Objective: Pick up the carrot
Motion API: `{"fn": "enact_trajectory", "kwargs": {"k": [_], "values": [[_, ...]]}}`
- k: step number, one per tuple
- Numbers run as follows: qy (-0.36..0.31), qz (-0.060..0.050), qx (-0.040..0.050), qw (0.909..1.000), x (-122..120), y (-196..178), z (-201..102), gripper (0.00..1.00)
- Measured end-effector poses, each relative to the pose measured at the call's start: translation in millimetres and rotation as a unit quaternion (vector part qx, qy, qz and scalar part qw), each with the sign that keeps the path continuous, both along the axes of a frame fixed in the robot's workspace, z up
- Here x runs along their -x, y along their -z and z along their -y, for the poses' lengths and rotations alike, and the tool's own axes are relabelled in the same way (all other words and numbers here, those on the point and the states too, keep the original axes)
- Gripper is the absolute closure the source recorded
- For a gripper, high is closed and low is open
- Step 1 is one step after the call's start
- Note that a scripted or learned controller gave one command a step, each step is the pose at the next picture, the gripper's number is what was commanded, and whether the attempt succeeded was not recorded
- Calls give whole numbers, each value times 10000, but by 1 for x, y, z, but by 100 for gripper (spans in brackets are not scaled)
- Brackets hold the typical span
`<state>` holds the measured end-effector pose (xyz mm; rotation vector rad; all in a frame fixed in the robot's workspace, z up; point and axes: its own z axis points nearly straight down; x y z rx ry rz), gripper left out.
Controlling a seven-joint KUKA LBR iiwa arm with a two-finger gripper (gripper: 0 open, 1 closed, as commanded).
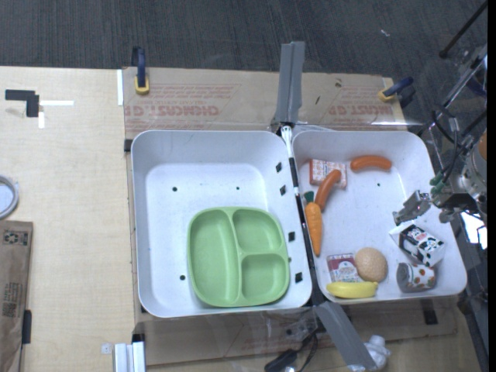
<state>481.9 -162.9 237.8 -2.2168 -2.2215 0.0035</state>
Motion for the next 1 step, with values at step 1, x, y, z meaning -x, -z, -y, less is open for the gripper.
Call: {"fn": "enact_trajectory", "kwargs": {"k": [1], "values": [[119,-9,0,9999,6,104,-71,0]]}}
